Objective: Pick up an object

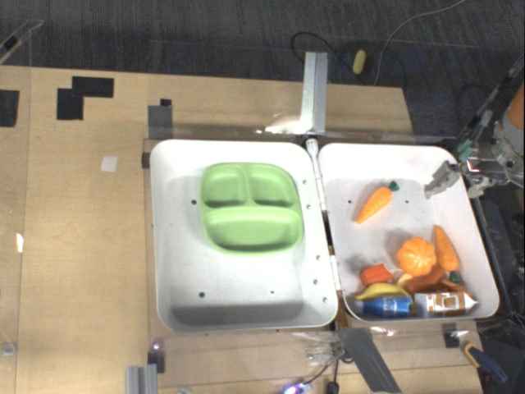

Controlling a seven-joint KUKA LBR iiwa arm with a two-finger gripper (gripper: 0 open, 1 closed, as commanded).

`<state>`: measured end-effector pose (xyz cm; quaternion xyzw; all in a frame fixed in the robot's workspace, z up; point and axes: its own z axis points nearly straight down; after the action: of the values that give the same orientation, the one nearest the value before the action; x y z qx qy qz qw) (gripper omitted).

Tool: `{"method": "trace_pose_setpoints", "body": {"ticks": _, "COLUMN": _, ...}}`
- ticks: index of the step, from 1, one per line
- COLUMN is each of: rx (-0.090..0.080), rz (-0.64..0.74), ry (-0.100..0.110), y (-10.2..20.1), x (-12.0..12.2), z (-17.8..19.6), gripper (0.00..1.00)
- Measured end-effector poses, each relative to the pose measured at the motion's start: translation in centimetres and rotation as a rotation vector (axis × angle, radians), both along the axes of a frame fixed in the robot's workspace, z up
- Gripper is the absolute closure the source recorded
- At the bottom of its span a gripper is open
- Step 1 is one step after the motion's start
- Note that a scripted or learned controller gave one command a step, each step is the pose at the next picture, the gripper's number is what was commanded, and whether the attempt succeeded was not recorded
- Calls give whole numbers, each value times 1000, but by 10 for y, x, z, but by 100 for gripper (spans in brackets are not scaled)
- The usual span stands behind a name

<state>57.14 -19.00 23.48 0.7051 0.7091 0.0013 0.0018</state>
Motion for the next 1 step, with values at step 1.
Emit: {"method": "trace_pose_setpoints", "body": {"ticks": 1, "rx": 1, "rz": 94, "ry": 4, "y": 50, "x": -6, "z": -97, "gripper": 0}}
